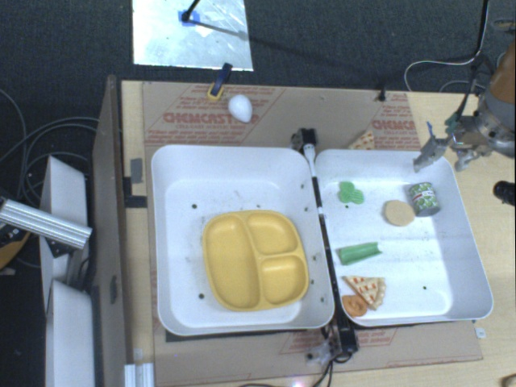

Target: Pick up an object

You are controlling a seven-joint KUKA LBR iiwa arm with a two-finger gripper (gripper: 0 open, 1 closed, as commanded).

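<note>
Gripper (446,151) open, nothing between the fingers, sitting above the right bin's (463,248) far right corner. Nearest candidate is the small can (423,198), just below and slightly left of it, touching the tan round disc (398,213). Green round piece (350,193) farther left; green stick (359,252) and pizza slice (365,288) well below-left.

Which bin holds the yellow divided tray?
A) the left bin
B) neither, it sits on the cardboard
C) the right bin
A: the yellow divided tray lies flat inside the left bin, while the right bin holds the small food items.
</note>
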